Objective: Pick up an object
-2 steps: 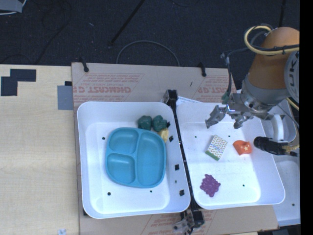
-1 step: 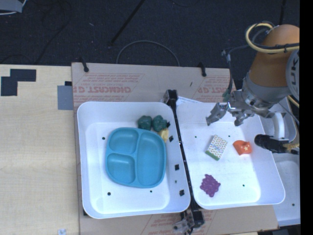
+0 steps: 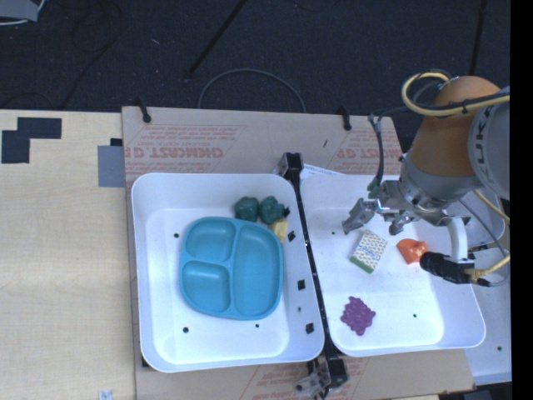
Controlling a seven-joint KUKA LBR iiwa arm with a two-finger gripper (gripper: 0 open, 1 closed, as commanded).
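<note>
Purple grape bunch [image 3: 358, 315] below pincer [image 3: 376, 215]

— What sort of place is this?
— A robotics lab, probably. Two white bins [image 3: 158, 223] sit on a cardboard sheet [image 3: 216, 144] over a pale wooden bench [image 3: 58, 265].
— Anything else?
— Loose cables [image 3: 241, 77] trail across dark carpet [image 3: 125, 48] along the top of the frame.

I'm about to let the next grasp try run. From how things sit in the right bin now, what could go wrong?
The gripper hovers just above the patterned block, which lies tilted; a descent could clip its corner and push it aside. The orange object sits close beside the block, so the fingers might nudge both. The purple grapes lie apart and look safer.
</note>
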